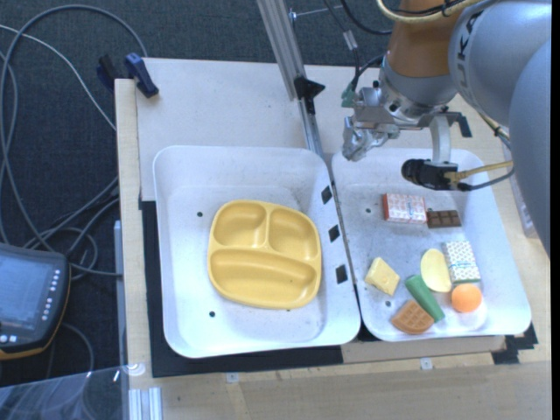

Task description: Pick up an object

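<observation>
Left bin [175, 234] holding yellow tray [262, 254], three compartments, lying flat mid-bin. Right bin [499, 234] holding toy food: red-white box [404, 208] touching brown bar [444, 219]; below, cheese wedge [382, 276], waffle [412, 318], green stick [423, 297], yellow oval [436, 269], checked block [461, 260], orange ball [466, 298] clustering together. Gripper [360, 143] hovering over right bin's top-left corner, nothing showing between fingers; open or closed unclear. Arm cutting off at frame's top right.
</observation>
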`<state>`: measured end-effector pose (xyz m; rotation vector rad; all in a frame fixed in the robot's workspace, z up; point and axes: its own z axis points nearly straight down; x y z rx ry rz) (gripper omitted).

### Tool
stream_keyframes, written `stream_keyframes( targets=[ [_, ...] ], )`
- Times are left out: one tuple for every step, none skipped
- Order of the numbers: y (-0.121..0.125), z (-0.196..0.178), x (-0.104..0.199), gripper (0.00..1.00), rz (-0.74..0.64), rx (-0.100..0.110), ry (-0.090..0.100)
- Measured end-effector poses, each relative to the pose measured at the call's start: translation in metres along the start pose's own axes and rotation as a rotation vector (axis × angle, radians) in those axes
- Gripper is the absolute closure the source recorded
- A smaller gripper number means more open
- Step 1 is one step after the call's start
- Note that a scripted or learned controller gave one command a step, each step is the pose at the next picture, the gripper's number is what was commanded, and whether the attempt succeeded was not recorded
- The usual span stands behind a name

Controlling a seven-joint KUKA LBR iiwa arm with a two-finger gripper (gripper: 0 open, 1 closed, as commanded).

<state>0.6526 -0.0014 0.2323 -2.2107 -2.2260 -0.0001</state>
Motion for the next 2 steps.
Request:
stream_keyframes(
  targets=[
    [-0.005,-0.010,0.050,1.00,0.001,-0.004,-0.001],
    [-0.004,0.002,0.095,1.00,0.002,-0.002,-0.002]
  ],
)
